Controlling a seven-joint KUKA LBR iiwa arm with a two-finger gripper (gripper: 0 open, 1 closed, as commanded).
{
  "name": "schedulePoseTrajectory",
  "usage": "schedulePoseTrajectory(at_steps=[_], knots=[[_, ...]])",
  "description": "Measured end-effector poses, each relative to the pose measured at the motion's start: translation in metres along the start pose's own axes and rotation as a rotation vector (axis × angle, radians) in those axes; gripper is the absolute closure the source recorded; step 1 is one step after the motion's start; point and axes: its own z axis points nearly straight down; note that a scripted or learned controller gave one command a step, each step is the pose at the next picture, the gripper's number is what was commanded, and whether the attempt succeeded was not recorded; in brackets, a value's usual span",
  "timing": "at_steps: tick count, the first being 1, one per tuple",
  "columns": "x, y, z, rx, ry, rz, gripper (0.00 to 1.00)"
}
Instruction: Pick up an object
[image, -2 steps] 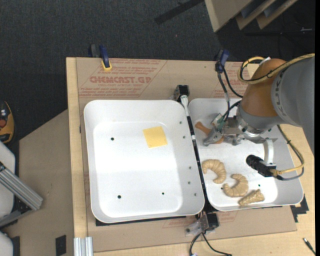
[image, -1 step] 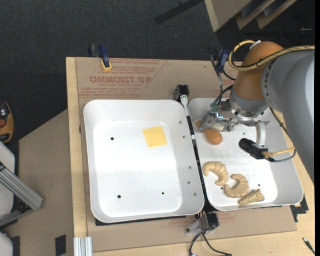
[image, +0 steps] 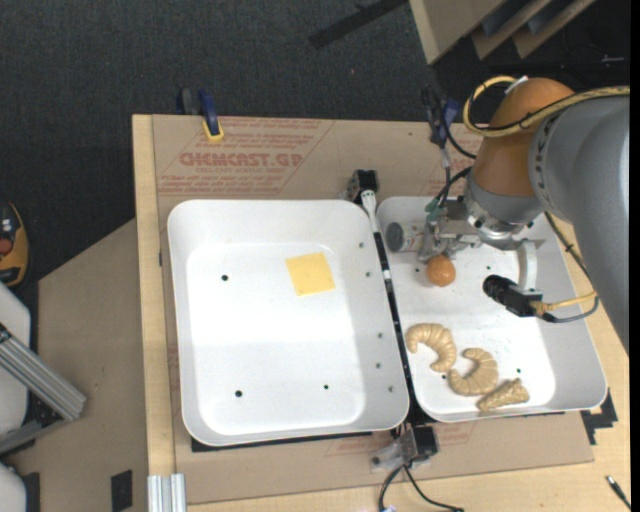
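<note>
Nearest in the right bin (image: 570, 370) are seen three croissants (image: 466, 367). Farther back, an orange ball (image: 439, 270) is found directly below the tool (image: 437, 243), touching or just under it. The tool's opening cannot be told. A yellow square (image: 310, 273) is seen in the left bin (image: 200, 330).

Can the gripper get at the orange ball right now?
Probably yes. The gripper sits right over the orange ball in the right bin, with nothing lying between them; the croissants lie lower in the bin, clear of the ball.
</note>
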Motion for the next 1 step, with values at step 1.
schedulePoseTrajectory(at_steps=[1], knots=[[0.0745, 0.0155, -0.0955, -0.012, -0.001, -0.005, 1.00]])
